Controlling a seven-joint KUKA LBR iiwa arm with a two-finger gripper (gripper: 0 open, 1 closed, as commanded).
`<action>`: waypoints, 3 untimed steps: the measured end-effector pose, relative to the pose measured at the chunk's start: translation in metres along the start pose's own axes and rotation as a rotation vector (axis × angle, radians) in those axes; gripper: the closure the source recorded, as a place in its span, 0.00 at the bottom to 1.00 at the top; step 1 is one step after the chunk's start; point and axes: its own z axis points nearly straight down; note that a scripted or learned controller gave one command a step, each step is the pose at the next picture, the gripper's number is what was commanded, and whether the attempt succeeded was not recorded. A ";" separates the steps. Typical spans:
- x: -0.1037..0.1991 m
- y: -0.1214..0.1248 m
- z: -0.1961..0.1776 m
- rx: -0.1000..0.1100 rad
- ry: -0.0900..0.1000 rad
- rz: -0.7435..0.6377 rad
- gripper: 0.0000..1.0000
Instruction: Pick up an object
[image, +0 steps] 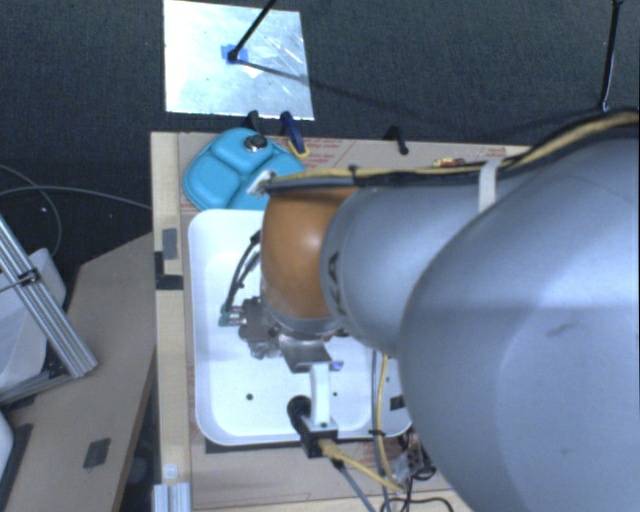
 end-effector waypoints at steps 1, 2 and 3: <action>-0.029 0.052 0.077 -0.001 -0.004 0.010 1.00; -0.076 0.069 0.087 -0.003 -0.002 0.011 1.00; -0.084 0.126 0.018 -0.015 0.000 0.004 1.00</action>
